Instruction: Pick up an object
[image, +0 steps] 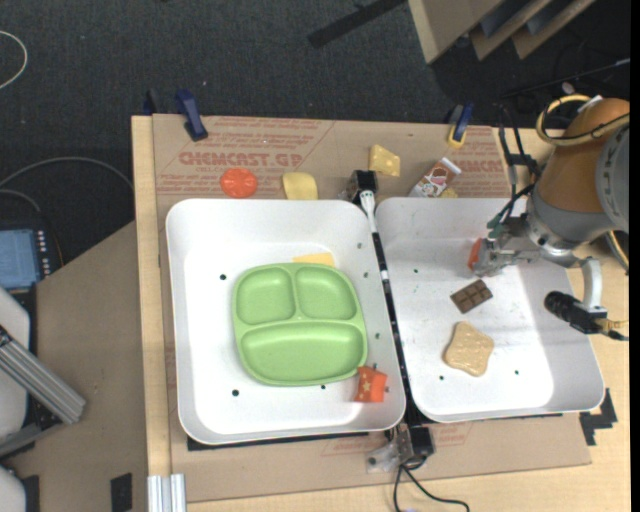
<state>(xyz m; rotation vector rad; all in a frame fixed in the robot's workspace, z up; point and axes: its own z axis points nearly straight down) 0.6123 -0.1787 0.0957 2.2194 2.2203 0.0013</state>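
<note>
nearest the camera, by the front edge of the left bin (190, 300), an orange block (371, 384) sits just off the front right corner of the green divided plate (298, 323). taking the right bin (560, 390) as the landmark: a tan toast-shaped piece (468, 349) lies in its front middle, and a small brown chocolate-like piece (471, 295) lies just behind that, near the bin's centre, its long axis slanting up toward the right.

further back in the same bin, the gripper (487, 256) hangs low over the rear half, reaching in from the right side. whether it is wide or narrow i cannot tell; nothing is seen in its grasp.

the relation that matters: the brown piece lies just in front of the gripper, slightly toward the left bin, and is the closest thing to it; the toast piece is farther forward on the same line. a short move forward and down would probably be needed.

beyond the bins, on the cardboard (150, 200), lie a red-orange round thing (238, 182), two yellow pieces (299, 185) and a small packet (434, 180).
</note>
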